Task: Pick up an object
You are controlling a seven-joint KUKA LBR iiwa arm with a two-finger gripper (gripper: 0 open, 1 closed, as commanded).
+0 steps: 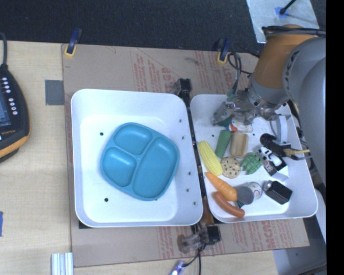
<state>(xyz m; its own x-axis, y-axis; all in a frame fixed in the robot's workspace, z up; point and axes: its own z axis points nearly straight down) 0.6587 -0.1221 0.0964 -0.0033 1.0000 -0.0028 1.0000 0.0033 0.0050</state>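
My gripper [231,114] hangs low over the far end of the right bin [301,211], just behind the toy food. Right in front of it lie a green cucumber [222,143] and a beige block [238,144]. Further forward are a yellow corn cob [210,158], a speckled cookie [230,167], a green leafy piece [251,162], an orange carrot [222,186] and a red-orange sausage [227,205]. A small red and white thing [241,126] shows just beneath the gripper, partly hidden.
The left bin [86,211] holds a blue divided plate [139,161]. A black block [278,192] and a grey rounded piece [246,194] lie at the right bin's near corner. A handheld controller [3,110] rests on the bench at far left.
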